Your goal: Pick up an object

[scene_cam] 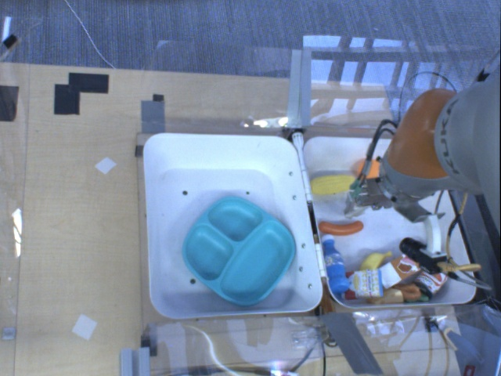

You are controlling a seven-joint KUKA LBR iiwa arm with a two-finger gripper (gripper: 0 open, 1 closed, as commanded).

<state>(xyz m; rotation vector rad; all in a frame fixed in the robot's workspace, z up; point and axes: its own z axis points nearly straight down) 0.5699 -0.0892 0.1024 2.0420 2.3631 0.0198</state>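
One blue bottle (333, 266), one hot dog (341, 227), one banana (376, 260)

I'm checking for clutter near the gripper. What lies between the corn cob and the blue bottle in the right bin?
In the camera view, a hot dog lies between the corn cob and the blue bottle.

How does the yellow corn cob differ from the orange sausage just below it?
The corn cob is yellow and thick; the sausage is orange-red and thinner. The corn cob lies nearer the bin's far wall, level with the gripper; the sausage lies below it. Both lie flat and crosswise in the right bin.
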